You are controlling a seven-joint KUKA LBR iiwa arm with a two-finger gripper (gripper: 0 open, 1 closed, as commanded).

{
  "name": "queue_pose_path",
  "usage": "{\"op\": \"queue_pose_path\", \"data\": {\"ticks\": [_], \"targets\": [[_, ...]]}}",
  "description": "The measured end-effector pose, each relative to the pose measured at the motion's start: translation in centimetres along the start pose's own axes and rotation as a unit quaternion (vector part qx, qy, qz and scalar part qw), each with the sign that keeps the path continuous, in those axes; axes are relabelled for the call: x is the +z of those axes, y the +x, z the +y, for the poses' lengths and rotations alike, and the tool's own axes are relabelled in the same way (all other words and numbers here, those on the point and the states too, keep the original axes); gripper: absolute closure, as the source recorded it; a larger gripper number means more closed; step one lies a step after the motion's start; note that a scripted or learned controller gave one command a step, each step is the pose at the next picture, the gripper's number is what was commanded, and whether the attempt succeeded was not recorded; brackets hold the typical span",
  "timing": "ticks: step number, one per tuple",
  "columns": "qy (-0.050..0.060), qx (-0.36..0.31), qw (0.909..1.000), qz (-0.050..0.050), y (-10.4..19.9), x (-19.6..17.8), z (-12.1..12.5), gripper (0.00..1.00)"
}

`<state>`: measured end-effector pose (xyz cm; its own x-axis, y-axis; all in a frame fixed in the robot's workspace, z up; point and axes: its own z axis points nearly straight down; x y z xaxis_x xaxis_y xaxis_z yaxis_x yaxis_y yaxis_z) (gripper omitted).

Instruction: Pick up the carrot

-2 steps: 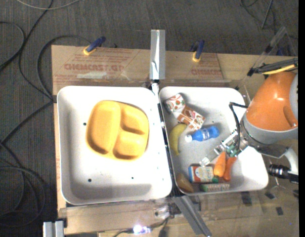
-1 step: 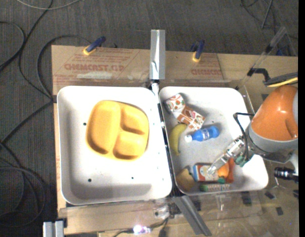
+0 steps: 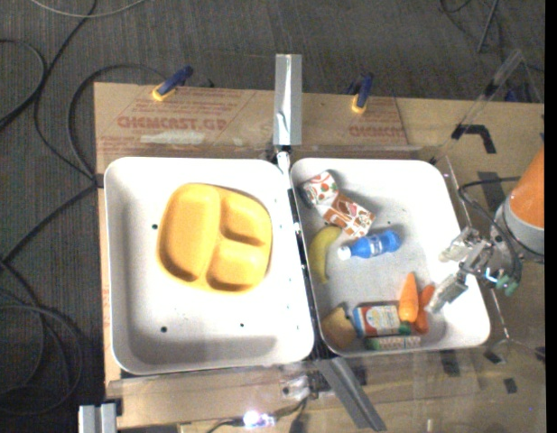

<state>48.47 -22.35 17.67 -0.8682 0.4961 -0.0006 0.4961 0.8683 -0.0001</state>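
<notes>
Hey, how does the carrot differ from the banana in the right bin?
The carrot is orange and tapers to a point; the banana is yellow and curved. The carrot lies near the bin's front right, close to the end effector; the banana lies against the left wall, by the divider. The carrot touches the small juice carton; the banana sits beside the blue bottle. Both lie flat in the right bin.

The carrot [image 3: 409,298] lies in the right bin [image 3: 440,188], touching a juice carton [image 3: 379,317] beside it. The gripper [image 3: 457,269] hovers just right of the carrot, jaws spread apart, holding nothing.
</notes>
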Motion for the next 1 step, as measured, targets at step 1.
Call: {"op": "queue_pose_path", "data": {"ticks": [1], "targets": [[-0.001, -0.021, 0.9998, -0.001, -0.51, -7.50, 0.41, 0.00]]}}
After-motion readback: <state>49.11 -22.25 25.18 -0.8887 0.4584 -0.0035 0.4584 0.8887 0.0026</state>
